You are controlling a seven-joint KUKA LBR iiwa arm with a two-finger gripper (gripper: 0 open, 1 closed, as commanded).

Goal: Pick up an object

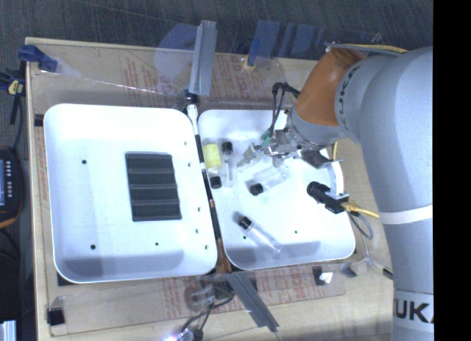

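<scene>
Gripper: you see it low in the right bin, grip state impossible to judge, fingertips blurred among clear vials | Count: two bins, one yellow object, one black grille | Yellow object lies left of the gripper; black-capped vial lies below it, apart.

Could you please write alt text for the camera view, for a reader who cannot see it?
A grey robot arm reaches from the right over the right white bin, which holds small clear vials and a yellow piece. The left bin holds a dark ridged block.
</scene>
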